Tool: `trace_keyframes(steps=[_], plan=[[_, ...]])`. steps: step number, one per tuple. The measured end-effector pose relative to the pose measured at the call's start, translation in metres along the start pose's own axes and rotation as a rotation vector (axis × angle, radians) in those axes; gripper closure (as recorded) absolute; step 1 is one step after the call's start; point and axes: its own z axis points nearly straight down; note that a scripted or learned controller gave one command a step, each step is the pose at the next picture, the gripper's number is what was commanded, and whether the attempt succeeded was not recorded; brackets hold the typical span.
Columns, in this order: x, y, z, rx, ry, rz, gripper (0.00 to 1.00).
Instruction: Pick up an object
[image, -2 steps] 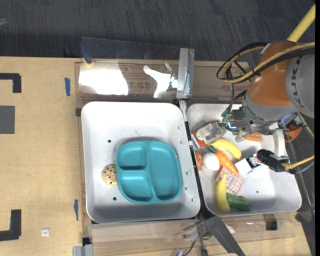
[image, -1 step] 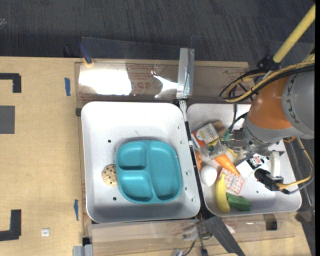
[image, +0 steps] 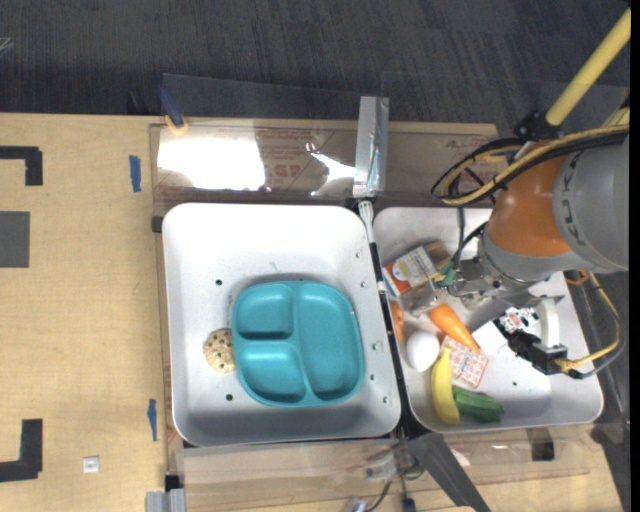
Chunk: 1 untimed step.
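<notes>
Right bin (image: 575, 400), lower right of frame, nearest items first: a green vegetable (image: 476, 405) lying flat at the bottom; a banana (image: 443, 387) just left of it, touching; a patterned card packet (image: 464, 363) above the two; a white egg (image: 422, 351) at the bin's left side. All rest on the bin floor, none lifted.

Mid-bin: an orange carrot (image: 451, 323), tilted, just above the packet. A small carton (image: 415, 267) lies farther up, near the bin's upper left corner.

Claw (image: 452, 283): low in the right bin, between the carton and the carrot, at the end of the grey arm (image: 590, 210) entering from the right edge. Whether it is released or clenched cannot be told; the wrist and cables crowd the spot. Nothing is visibly held.

Left bin (image: 270, 230), centre of frame: a teal divided plate (image: 297, 341) and, touching its left rim, a cookie (image: 219, 350).

Counter (image: 70, 330): bare board at left.

Status, by judgement: approach made, pick not confirmed. Remaining: secure an item, likely carrot or carton, and raise it clear.
</notes>
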Motion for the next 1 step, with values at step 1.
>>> trace_keyframes(steps=[1], plan=[[-0.0006,0.0026,-0.0107,-0.006,-0.001,0.001,1.0]])
